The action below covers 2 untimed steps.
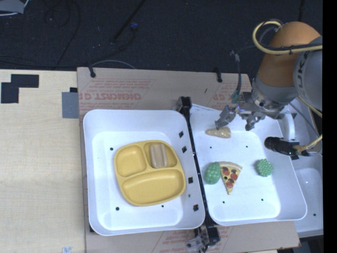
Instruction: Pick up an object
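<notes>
Nearest the camera, the left white plastic bin (100, 141) holds a yellow three-compartment plastic tray (149, 179), with a pale tan oblong piece (157, 155) lying in its upper right compartment. In the right white plastic bin (287, 204), a toy pizza slice (230, 176) lies just beside a round bumpy green ball (212, 173), which sits to its left; a second, smaller bumpy green ball (264, 167) rests well apart towards the right wall. Farther back, a flat beige bread-like piece (218, 133) lies near the bin's far edge. The jaws (239, 118) stand spread open above it, with the left finger (225, 117) close over the beige piece, gripping nothing. Both bins rest on the cardboard-covered table (137, 88).
</notes>
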Each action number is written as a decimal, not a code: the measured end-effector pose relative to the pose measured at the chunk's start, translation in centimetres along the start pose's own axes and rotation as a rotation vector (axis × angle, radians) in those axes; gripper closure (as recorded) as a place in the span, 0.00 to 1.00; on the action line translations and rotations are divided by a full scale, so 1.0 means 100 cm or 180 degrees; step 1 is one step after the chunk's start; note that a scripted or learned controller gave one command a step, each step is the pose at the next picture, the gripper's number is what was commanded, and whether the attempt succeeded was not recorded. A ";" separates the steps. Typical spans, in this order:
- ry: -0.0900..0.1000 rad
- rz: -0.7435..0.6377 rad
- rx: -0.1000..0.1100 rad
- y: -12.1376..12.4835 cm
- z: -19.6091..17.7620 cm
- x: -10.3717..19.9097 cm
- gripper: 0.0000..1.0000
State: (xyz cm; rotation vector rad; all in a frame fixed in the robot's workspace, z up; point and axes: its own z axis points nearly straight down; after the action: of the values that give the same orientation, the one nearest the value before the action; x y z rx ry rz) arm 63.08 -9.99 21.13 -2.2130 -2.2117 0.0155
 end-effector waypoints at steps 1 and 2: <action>-0.0004 -0.0005 -0.0041 0.003 -0.008 0.000 0.00; -0.0005 -0.0001 -0.0027 0.002 0.050 -0.009 0.00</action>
State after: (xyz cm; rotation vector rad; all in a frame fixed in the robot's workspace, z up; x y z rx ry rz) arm 63.22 -10.92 16.17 -2.2177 -2.2171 0.0080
